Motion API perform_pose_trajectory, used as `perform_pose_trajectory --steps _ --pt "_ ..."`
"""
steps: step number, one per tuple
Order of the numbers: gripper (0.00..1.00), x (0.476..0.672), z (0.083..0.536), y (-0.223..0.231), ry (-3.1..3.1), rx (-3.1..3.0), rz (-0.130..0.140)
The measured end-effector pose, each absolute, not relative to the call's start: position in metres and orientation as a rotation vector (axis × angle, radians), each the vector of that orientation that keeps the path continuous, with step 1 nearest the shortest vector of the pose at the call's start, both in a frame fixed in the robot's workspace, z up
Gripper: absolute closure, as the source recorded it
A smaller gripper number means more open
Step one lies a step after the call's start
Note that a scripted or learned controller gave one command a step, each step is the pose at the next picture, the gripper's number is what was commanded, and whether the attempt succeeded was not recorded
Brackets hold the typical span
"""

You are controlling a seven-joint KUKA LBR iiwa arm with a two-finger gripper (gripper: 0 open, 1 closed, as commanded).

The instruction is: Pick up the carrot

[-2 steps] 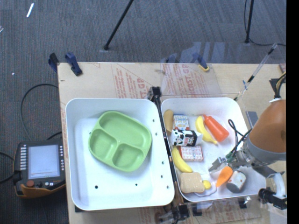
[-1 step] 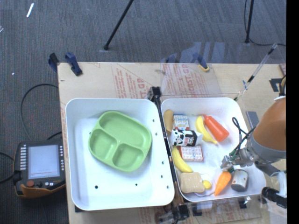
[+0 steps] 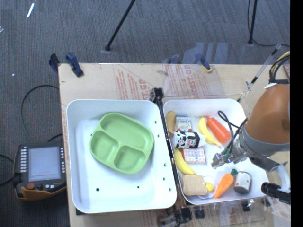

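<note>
— Dark grey carpet (image 3: 189, 18) runs round the desk (image 3: 123, 82), with tripod legs (image 3: 122, 20) at 12 o'clock and a teach pendant (image 3: 40, 169) on the floor at 9. What's in the bins?

— Left bin (image 3: 83, 193): one green three-compartment plate (image 3: 121, 143), lying tilted toward the middle. Right bin (image 3: 236, 108): a heap of toy food. The carrot (image 3: 224, 184) lies at the bin's 5 o'clock, leafy tip up, just beside a grey mouse-like object (image 3: 242, 182).

— And the rest?

— A slice of bread (image 3: 194, 185) at 6 o'clock, a banana (image 3: 183, 162) above it, a small milk carton with a cow face (image 3: 185, 139) near the centre, two little printed packets (image 3: 183, 124) by it. At 12 o'clock, another yellow banana (image 3: 206, 130) touches an orange-red pepper-like piece (image 3: 218, 129).

— The arm?

— Its end effector (image 3: 221, 159) hangs over the bin's 3 o'clock side, above the carrot and apart from it. Whether it's clenched or released I cannot tell; the tip is too small and blurred.

— The desk itself?

— Brown board with red printing, blue clamps (image 3: 73, 64) at its 11 o'clock corner.
</note>
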State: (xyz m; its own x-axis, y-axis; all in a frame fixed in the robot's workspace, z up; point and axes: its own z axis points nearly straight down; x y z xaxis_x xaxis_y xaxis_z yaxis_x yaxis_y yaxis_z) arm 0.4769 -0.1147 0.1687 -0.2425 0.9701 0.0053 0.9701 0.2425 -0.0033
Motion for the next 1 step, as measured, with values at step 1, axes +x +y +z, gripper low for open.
perform_pose_trajectory --steps 1 --pt "0.0 0.476 0.1675 -0.1156 -2.466 -1.934 0.002"
